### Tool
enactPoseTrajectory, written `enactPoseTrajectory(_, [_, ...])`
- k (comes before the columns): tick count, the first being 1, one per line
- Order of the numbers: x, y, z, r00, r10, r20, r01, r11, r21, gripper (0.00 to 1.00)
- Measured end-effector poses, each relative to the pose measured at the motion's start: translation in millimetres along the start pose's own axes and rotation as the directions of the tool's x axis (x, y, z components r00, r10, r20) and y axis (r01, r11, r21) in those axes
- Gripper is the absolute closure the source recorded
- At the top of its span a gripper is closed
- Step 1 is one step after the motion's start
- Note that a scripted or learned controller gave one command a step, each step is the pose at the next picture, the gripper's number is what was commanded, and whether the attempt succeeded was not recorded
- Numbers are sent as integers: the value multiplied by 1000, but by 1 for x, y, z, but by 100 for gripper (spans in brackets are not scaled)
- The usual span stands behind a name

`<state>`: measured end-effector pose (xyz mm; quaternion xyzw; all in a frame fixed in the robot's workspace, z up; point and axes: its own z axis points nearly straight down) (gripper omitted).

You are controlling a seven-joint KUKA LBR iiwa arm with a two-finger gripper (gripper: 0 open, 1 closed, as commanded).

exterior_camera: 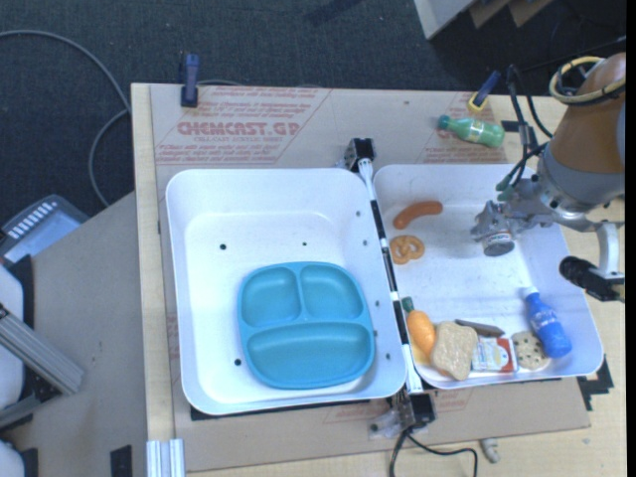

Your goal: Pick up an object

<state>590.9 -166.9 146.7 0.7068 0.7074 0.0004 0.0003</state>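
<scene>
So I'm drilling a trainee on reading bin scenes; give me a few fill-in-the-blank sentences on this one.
1. The blue divided tray lies in the ____ bin.
2. The pretzel lies just below the ____.
3. The blue bottle lies in the ____ bin.
4. The green bottle lies on the ____, outside both bins.

Missing words: left; sausage; right; bench

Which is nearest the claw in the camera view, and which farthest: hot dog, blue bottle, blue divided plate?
From the claw outward:
1. Hot dog, just to its left in the right bin.
2. Blue bottle, below it near the bin's right side.
3. Blue divided plate, across in the left bin.
</scene>
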Motion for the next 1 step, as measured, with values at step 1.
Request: enactPoseTrajectory(1, [91,19,-38,1000,-1,0,1,1000,-1,100])
